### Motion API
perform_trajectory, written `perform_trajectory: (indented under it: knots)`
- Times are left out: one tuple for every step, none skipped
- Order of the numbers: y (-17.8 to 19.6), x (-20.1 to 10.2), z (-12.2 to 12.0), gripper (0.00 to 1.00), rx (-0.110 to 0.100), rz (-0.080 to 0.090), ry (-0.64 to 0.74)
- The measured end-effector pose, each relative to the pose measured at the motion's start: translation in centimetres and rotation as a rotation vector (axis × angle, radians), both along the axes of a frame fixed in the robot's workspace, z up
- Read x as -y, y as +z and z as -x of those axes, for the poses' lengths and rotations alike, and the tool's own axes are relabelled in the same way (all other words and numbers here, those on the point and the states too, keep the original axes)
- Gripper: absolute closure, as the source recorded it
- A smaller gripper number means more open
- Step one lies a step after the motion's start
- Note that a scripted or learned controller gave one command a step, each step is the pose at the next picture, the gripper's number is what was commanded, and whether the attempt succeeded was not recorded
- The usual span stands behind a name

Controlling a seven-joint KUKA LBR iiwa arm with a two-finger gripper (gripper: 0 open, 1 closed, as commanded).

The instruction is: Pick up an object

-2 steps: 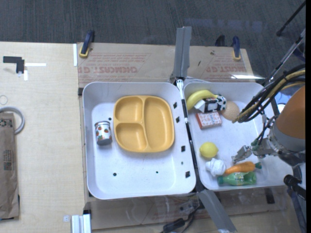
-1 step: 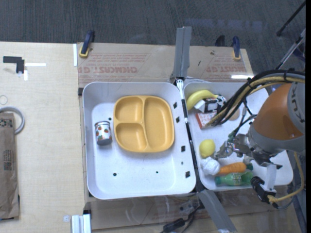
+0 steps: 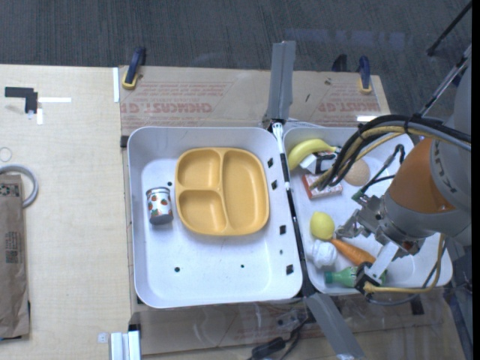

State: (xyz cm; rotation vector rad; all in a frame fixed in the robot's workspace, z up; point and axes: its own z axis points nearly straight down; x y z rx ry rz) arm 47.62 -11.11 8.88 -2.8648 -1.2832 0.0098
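The right bin (image 3: 298, 145) holds several small items. A banana (image 3: 306, 151) lies at its far left, with a tan egg-shaped thing (image 3: 359, 173) and a red and white box (image 3: 325, 190) close by. Nearer the front sit a lemon (image 3: 322, 225), a white lumpy item (image 3: 323, 253), an orange carrot (image 3: 352, 251) and a green item (image 3: 341, 277). My gripper (image 3: 365, 221) hangs low over the middle of this bin, just right of the lemon and above the carrot. Nothing shows between its tips.
The left bin (image 3: 142, 223) carries a yellow divided plate (image 3: 223, 190) and a small patterned can (image 3: 159, 205) to its left. Yellow and black cables arc over the far part of the right bin. A brown paper bag (image 3: 11, 246) lies on the bench at far left.
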Motion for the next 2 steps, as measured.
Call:
perform_trajectory:
  knots:
    - [0.7,0.1,0.1,1.00,-0.007,0.000,0.001]
    - [20.7,4.6,-0.7,1.00,-0.001,0.002,0.011]
